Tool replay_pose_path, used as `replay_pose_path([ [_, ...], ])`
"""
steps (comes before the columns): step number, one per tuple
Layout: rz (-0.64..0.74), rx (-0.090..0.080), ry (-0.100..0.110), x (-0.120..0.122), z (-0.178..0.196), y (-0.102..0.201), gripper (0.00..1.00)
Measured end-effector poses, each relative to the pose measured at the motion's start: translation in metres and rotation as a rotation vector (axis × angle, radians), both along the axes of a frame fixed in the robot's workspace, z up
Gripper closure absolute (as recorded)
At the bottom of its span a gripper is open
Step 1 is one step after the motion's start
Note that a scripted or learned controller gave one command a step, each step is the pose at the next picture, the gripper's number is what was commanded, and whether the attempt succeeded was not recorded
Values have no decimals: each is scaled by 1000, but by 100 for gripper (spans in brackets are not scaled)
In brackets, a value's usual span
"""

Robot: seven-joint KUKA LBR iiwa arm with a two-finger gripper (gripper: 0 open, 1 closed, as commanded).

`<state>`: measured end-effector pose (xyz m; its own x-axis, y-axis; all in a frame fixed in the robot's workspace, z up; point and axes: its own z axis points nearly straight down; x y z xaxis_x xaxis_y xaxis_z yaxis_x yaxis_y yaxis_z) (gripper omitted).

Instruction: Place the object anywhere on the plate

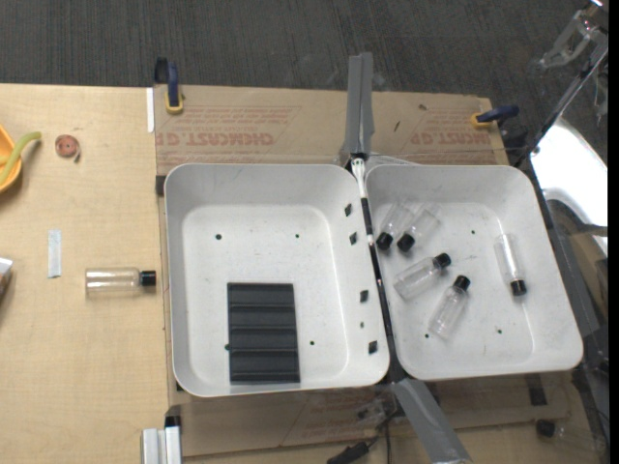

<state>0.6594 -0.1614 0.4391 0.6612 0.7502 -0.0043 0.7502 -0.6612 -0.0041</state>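
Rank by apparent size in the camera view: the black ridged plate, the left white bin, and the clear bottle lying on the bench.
1. left white bin
2. black ridged plate
3. clear bottle on the bench
The gaps are plain, so nearness does not alter the order.

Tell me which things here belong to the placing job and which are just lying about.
Job:
- clear vials with black caps in the right bin
- black ridged plate in the left bin

Lying about:
- spare vial on the bench
- yellow object
- blue clamps
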Motion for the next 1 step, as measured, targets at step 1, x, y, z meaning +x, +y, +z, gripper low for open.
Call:
replay_pose_path([
  [1,-69,-1,-1,-16,0,-56,0],
])
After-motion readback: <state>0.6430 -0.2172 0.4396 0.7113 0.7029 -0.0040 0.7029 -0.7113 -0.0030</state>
